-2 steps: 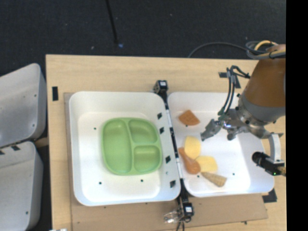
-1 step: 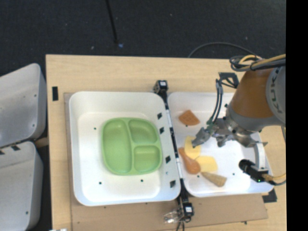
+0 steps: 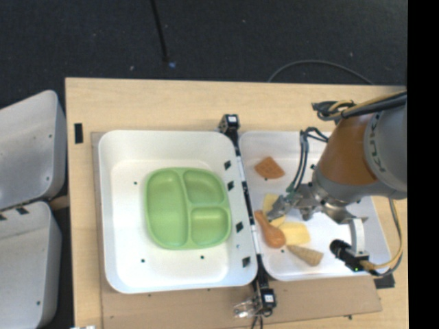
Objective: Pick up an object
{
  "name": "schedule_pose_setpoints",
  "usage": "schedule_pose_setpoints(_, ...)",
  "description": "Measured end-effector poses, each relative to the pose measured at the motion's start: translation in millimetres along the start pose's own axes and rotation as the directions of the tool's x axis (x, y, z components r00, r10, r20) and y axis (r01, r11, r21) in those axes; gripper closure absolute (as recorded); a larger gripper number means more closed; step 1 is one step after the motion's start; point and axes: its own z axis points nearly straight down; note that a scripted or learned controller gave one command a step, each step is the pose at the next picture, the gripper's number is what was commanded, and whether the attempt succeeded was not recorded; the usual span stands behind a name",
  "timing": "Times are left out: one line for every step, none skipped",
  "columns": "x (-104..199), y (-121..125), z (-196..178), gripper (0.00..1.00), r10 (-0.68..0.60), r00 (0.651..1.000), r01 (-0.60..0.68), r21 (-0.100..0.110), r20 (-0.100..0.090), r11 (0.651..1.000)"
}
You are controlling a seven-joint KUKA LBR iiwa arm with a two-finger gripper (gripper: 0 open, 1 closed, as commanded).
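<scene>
Dark carpet surrounds a light wooden bench (image 3: pixel 82 204), and on the bench two shallow white bins stand side by side, touching along a row of black clips.

On the far side of the clips from the gripper is the left bin (image 3: pixel 116 252). It holds one green plate (image 3: pixel 186 208) with three compartments, lying flat near the middle of the bin. Nothing is in the compartments.

In the right bin (image 3: pixel 291 142) is where the grey arm with the orange band (image 3: pixel 350 153) reaches. Its gripper (image 3: pixel 285 208) hangs low over the middle of this bin, pointing toward the clips. I cannot tell if the fingers are spread or pressed together, because they are small and blurred against the things under them.

Several pieces of toy food lie around the gripper. A yellow piece (image 3: pixel 271 202) is just beside the fingertips, perhaps touching. An orange carrot-like piece (image 3: pixel 269 229) lies just below it, close to the bin wall. A pale yellow wedge (image 3: pixel 297 234) lies under the wrist, and a tan cone-shaped piece (image 3: pixel 306 255) is beside that, near the front wall. An orange-brown flat piece (image 3: pixel 269 168) lies apart, toward the far wall.
</scene>
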Motion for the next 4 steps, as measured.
schedule_pose_setpoints(-0.6,1.5,-14.0,1.00,0.006,1.000,-0.006,-0.006,0.000,1.000)
schedule_pose_setpoints(-2.0,7.2,-57.6,1.00,-0.004,1.000,0.004,-0.008,0.000,1.000)
schedule_pose_setpoints(2.8,5.0,-104.2,1.00,-0.004,1.000,0.004,-0.011,0.001,1.000)
schedule_pose_setpoints(5.4,5.4,-167.8,1.00,-0.005,1.000,0.005,-0.012,0.001,1.000)
